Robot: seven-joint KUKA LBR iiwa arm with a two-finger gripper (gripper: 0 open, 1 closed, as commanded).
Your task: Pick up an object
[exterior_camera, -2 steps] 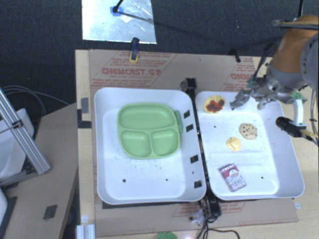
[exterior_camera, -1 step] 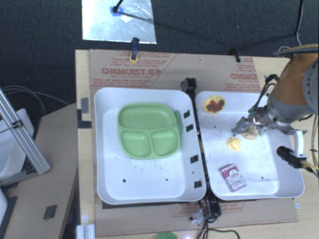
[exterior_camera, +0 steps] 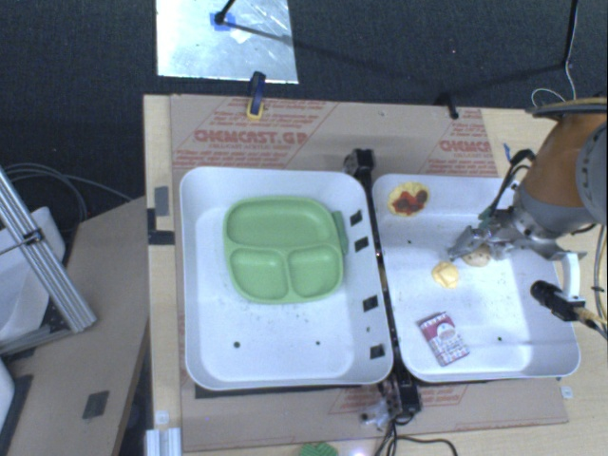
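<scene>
We are seeing a metal sheet [exterior_camera: 226,25] lying on dark floor at the upper left of the frame, with a blue bit on it. Below it, a yellow and blue clamp [exterior_camera: 256,98] is sitting on the bench's [exterior_camera: 313,126] top edge.

Left bin [exterior_camera: 204,350] is taking up the centre left. A green tray [exterior_camera: 284,248] with three compartments is lying flat in its upper half, nothing visible in the compartments.

Moving right, the right bin [exterior_camera: 532,350] is holding four things. A red and yellow item [exterior_camera: 408,199] is lying in its upper left corner. A small yellow lump [exterior_camera: 446,275] is sitting near the middle. A red and white packet [exterior_camera: 444,338] is lying lower down, near the bin's bottom edge, tilted, well apart from the lump. A pale round item [exterior_camera: 478,254] is lying just up and right of the lump, right at the gripper tips.

The gripper [exterior_camera: 472,246] is reaching in from the right edge, low over the right bin's middle, tips pointing left. It is touching or nearly touching the pale item; we cannot tell if it is open or closed, the tips are too small and blurred. We cannot tell that it is gripping anything. The arm [exterior_camera: 570,188], grey with orange, is filling the upper right side.
</scene>
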